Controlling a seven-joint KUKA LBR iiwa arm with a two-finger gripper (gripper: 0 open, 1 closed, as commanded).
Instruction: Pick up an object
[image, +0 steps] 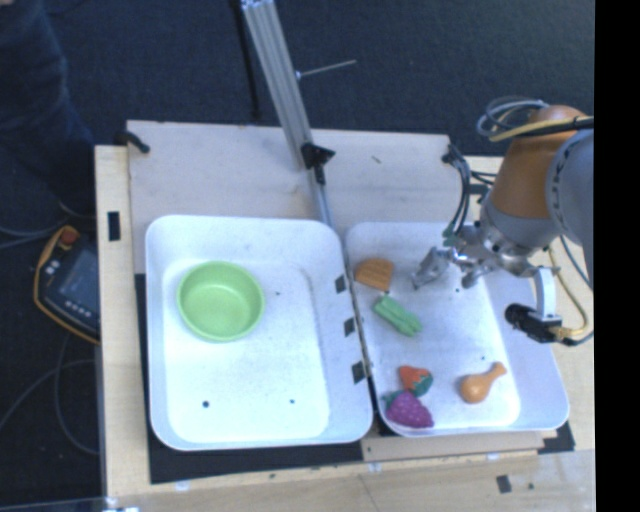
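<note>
Surface (230, 170) carries two white bins: left bin (250, 400) with a green bowl (221, 299) near its left edge, right bin (530, 395) with my arm (530, 180) over its far edge. My gripper (450, 268) hangs there, fingers spread, pinching nothing. Near the bin's left edge: tan bread piece (374, 274), green veg (398, 317). Near edge: purple grapes (409, 409), chicken leg (481, 382), strawberry (414, 378).

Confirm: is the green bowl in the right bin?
No, the green bowl sits in the left bin, apart from the toy foods in the right bin.
</note>
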